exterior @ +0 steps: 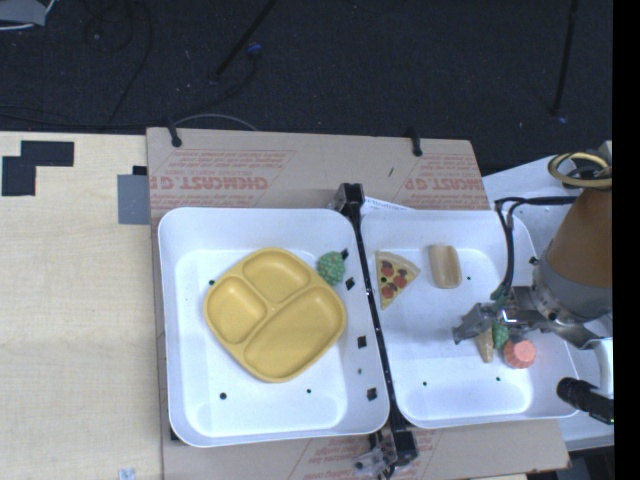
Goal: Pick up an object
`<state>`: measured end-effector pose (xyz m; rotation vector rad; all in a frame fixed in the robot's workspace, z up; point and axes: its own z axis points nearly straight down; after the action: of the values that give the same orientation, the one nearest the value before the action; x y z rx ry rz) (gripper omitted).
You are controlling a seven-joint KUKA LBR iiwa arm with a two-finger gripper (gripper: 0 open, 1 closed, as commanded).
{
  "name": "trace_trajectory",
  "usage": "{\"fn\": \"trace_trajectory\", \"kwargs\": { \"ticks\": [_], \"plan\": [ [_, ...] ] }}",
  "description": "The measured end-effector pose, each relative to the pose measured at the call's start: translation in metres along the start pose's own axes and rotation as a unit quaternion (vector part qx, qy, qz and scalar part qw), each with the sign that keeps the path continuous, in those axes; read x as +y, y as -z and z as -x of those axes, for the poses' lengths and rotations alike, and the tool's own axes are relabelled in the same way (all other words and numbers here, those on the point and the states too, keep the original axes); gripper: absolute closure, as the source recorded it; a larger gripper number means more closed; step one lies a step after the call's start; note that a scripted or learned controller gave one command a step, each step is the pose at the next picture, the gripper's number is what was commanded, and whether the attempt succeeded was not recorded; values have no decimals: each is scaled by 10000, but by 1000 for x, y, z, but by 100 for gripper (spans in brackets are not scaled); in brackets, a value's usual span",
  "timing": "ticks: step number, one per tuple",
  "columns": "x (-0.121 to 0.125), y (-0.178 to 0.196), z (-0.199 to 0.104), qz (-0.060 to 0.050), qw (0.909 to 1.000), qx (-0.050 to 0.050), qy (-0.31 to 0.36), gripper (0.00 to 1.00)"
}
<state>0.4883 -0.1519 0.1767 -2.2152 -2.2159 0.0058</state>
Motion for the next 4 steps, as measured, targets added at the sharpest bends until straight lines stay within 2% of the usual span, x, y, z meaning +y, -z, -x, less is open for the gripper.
{"fn": "trace_trajectory", "kwargs": {
  "ticks": [2,3,4],
  "plan": [
    [-1,-89,5,34,10000,-15,-10,0],
    [-1,-79,5,27,10000,-4,-25,100],
    [4,-20,11,47,10000,-18,5,100]
  ]
}}
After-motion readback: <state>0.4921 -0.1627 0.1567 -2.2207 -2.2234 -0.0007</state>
